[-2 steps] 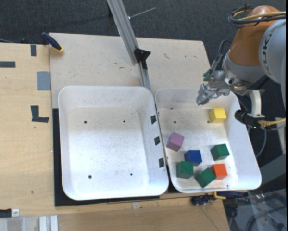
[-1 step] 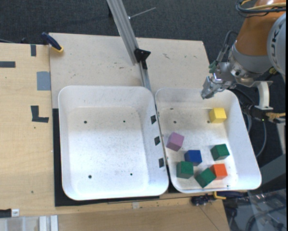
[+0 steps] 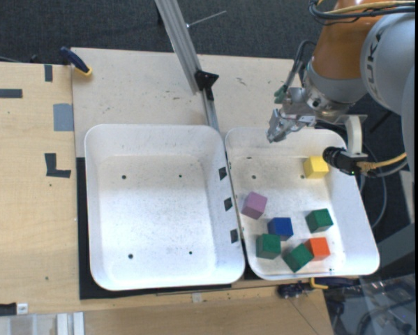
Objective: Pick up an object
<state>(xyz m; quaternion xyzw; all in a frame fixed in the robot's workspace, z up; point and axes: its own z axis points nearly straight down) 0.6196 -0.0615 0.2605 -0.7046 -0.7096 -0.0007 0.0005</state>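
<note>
Your gripper (image 3: 277, 135) hangs over the far rim of the right bin (image 3: 355, 218), up at its back left part, and nothing sits between its fingers; from this angle you cannot tell whether they are spread or pressed together. Take the right bin as your landmark for everything else.

Biggest first: the grey arm (image 3: 376, 40) with its orange band comes in over the bin's far right corner, and a black cable fitting (image 3: 338, 160) juts over the bin's right rim, just beside the yellow block. The left bin (image 3: 97, 145) lies against the right bin's left wall. A slanted metal rail (image 3: 184, 44) runs from beyond the bins to the seam between them. A small blue-and-yellow clamp (image 3: 76, 61) lies on the bench well to the left, beyond the left bin's far corner.

Now the blocks, all inside the right bin. The purple block (image 3: 255, 205) lies near the bin's left wall, about halfway down. The blue block (image 3: 280, 227) sits just nearer than it, toward the centre. One green block (image 3: 269, 246) is close beside the blue one on the near side; a second green block (image 3: 298, 257) touches the orange block (image 3: 319, 247) near the front rim; a third green block (image 3: 319, 220) stands toward the right wall. The yellow block (image 3: 315, 167) lies alone in the far right part, well apart from the cluster and nearest your gripper.
</note>
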